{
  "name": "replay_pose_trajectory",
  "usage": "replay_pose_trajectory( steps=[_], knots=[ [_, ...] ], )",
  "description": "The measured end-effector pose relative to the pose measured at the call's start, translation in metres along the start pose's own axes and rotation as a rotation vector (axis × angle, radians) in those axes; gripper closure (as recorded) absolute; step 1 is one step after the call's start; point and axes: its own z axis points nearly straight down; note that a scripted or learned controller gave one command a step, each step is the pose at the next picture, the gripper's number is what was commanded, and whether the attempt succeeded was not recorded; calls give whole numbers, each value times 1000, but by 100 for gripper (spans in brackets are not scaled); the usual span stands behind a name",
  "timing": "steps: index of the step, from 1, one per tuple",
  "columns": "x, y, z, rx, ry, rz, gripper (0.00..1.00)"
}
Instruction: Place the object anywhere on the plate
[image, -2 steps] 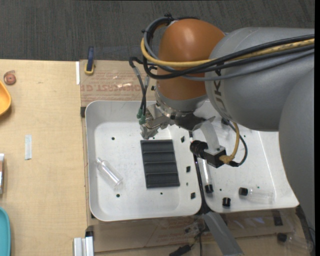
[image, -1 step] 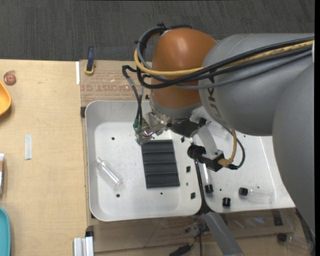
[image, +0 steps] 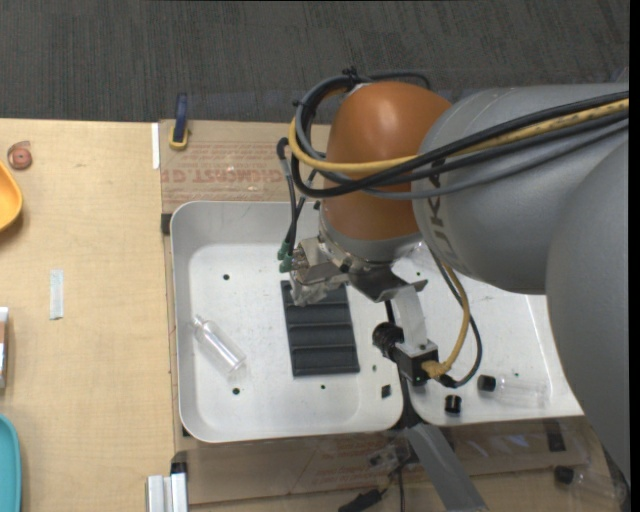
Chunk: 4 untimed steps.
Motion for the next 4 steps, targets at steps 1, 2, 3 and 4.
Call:
replay_pose_trajectory(
  steps=[1, 2, 3, 4],
  knots=[
    [-34, 43, -7, -1, -1, -94, 100],
    [-38, 37, 20, 0, 0, -177, 100],
    [-45, 22, 7, -1, 1, -186, 100],
    [-22, 1, -22, -3, 0, -154, 100]
  ],
)
